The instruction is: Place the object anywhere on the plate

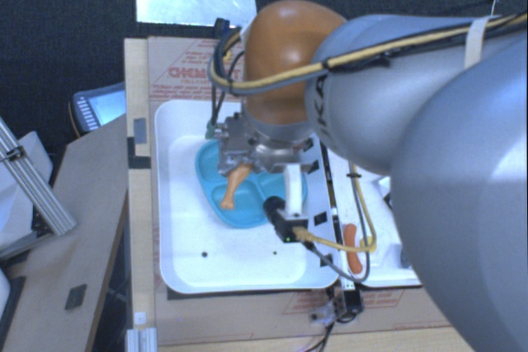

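Observation:
A blue plate (pixel 208 171) with shallow compartments lies in the middle of the left white bin (pixel 194 264). Over it is a slim orange object (pixel 232 185), shaped like a carrot, slanting down to the left with its lower end over the plate's front part. Its upper end reaches right up under my gripper (pixel 242 154), which hangs over the plate's middle. The orange wrist band and grey arm hide the plate's right and back parts. I cannot tell whether the orange object rests on the plate or hangs from the gripper.
A second orange-red item (pixel 355 250) lies in the right bin (pixel 388 278), near the divider between the bins. Yellow and black cables hang from the wrist over that divider. The big grey arm covers most of the right bin.

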Robot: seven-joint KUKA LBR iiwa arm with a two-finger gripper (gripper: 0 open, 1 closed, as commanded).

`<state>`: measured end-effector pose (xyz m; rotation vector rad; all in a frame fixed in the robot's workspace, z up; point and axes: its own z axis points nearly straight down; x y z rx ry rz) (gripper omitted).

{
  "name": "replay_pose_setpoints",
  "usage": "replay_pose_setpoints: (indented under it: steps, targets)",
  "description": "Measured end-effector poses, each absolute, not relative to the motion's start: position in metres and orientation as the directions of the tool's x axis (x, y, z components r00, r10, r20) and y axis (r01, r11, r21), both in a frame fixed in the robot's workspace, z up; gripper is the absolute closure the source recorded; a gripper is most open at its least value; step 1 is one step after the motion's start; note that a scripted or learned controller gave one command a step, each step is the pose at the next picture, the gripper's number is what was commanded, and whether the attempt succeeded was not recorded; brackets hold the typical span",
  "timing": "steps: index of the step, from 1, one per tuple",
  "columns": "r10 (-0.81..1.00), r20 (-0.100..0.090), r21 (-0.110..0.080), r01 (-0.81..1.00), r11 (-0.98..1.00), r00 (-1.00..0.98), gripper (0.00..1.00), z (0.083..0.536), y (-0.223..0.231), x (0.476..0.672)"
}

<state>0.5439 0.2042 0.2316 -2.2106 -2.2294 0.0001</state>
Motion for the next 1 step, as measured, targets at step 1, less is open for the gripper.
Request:
replay_pose_setpoints:
  steps: [1]
  targets:
    - [1.000, 0.001, 0.000, 1.000, 0.003, -0.003, 0.00, 0.2317, 0.2017, 0.5452]
